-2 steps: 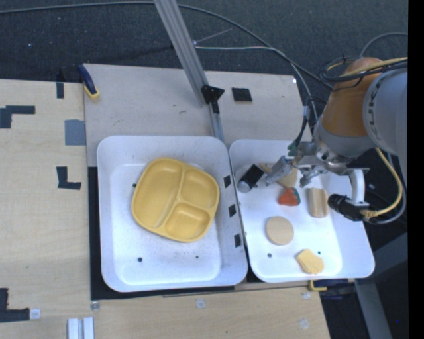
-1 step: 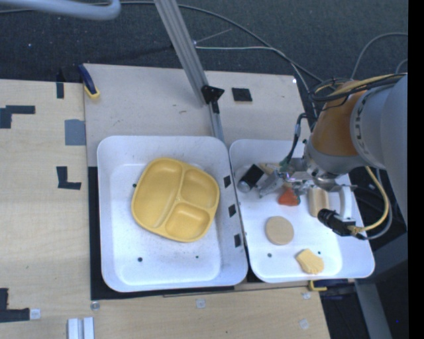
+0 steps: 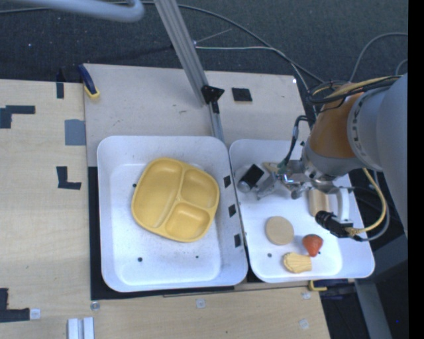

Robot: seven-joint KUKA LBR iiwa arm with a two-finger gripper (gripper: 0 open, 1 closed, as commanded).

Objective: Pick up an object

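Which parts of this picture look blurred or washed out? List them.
Camera view: the bar along the top edge is smeared out of focus; the white bins look bright but keep their edges; the yellow plate and the foods stay sharp.

yellow divided tray (image 3: 175, 198) sits in left bin (image 3: 112, 265); blue-yellow clamp (image 3: 88, 82) on tabletop (image 3: 40, 198) upper left.

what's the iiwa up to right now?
The arm is reaching into the right bin from the right, its gripper low over the bin's upper left part, near a small black object. Nothing is visibly held. A round tan piece, a red toy fruit and a yellow toy food piece lie loose toward the bin's near side. The left bin holds a yellow compartment tray, untouched.
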